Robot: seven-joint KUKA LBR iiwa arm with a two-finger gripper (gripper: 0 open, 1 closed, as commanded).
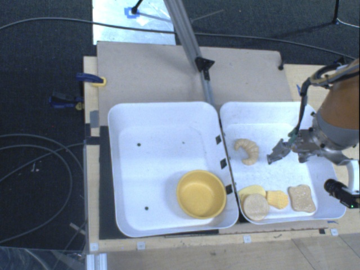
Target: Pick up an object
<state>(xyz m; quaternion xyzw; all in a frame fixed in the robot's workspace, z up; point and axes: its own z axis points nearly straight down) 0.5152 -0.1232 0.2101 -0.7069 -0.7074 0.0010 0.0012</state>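
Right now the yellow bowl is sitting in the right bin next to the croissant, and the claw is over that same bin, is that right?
Not quite. The camera view shows the yellow bowl in the left bin, alone. The croissant lies in the right bin, and the claw is over that right bin.

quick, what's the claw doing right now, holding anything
Claw: over the right bin, just right of the croissant, with nothing seen between its tips; whether it is open or closed cannot be told.
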